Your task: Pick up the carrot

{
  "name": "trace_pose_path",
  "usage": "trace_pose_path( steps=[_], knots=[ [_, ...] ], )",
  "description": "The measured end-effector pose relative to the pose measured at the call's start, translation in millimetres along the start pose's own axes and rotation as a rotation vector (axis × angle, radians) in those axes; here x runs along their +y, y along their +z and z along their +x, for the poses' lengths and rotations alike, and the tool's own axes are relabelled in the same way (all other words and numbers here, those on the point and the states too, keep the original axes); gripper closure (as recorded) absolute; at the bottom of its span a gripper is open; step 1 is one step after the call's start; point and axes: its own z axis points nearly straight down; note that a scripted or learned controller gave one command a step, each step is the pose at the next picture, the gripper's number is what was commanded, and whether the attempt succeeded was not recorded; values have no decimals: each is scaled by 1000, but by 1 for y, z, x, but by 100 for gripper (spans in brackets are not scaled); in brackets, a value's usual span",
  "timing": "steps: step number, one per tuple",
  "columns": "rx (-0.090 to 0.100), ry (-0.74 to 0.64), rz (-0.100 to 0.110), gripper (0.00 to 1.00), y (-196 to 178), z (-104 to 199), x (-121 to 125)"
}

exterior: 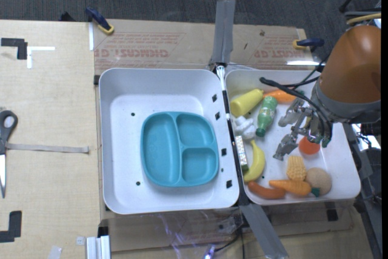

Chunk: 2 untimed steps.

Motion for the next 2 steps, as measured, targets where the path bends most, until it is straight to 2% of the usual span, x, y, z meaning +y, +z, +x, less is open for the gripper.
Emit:
trace_pose_path(
  steps=[1,2],
  knots=[
    [-1,29,1,0,84,9,-79],
    [-6,29,-1,100,74,7,-78]
  ],
)
